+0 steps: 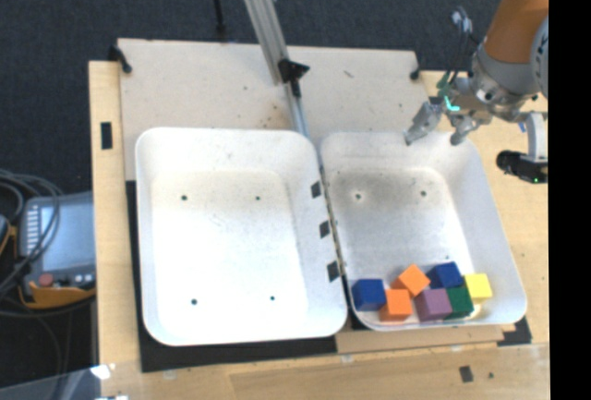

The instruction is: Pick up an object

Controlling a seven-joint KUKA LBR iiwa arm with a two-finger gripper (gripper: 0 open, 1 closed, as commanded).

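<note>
End effector [435,130] sits in the upper right of the frame, over the top rim of the right bin [494,213]. From my seat I read its two fingers [417,128] as spread apart, with nothing between them; they point down and to the left. Behind it the grey wrist and the orange band of the arm [513,24] run off toward the upper right corner.

Blocks lie well apart from it, huddled in the lower right corner of the right bin, near the frame's bottom right. I count a blue block [368,294] at the left of the group, an orange block [398,302] just beside it, another orange one [414,278] tilted above that, a purple block [432,303], a green block [460,300], a second blue one [446,274] and a yellow block [477,286] at the right end. They touch or nearly touch one another.

Left bin [166,158] fills the centre left. Both bins rest on the bench [212,75]. A metal rail [261,6] slants down from the top centre to the gap between the bins.
</note>
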